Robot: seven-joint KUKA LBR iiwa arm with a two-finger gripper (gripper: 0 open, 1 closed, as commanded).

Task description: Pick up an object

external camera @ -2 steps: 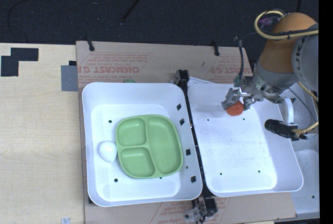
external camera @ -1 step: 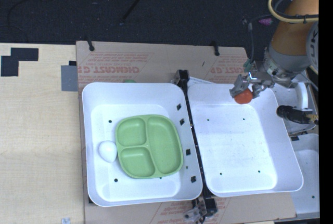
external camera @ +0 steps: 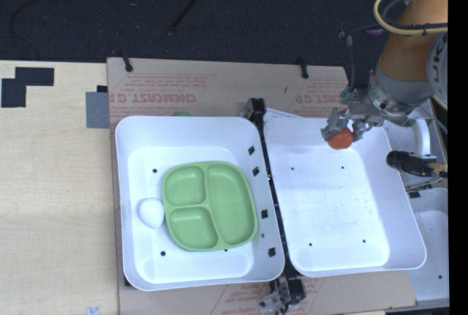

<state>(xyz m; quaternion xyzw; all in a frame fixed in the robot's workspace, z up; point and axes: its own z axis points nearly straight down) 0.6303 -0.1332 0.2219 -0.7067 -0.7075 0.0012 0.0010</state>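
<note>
Jaws first: mine are closed in on a small red-orange object (external camera: 339, 139), which sits between my fingertips with its rounded lower half showing beneath them. My gripper (external camera: 344, 132) hangs over the far corner of the right bin (external camera: 395, 233), near that bin's back wall, and the object looks lifted clear of the white floor, though from this slant I cannot be sure how high.

Counting what lies around me: two white bins side by side, one green plate, one white egg-like thing, and the one red-orange piece I hold.

That piece is small, round and smooth-looking, bright red shading to orange, with no markings I can make out. Part of its top is hidden by my fingers.

Below my jaws and toward the camera, the right bin's floor shows a few small dark dots. Off to the side away from my arm, past the black divider (external camera: 265, 182) where the bins meet, the left bin (external camera: 139, 160) holds the green plate (external camera: 210, 205), a rounded tray with three compartments. The white egg-shaped object (external camera: 151, 213) is just beside the plate's outer edge, on the side farthest from my jaws, and seems to touch it.

My arm's orange band (external camera: 409, 43) rises behind my jaws. Both bins sit on a cardboard sheet (external camera: 219, 90) with reversed red lettering.
</note>
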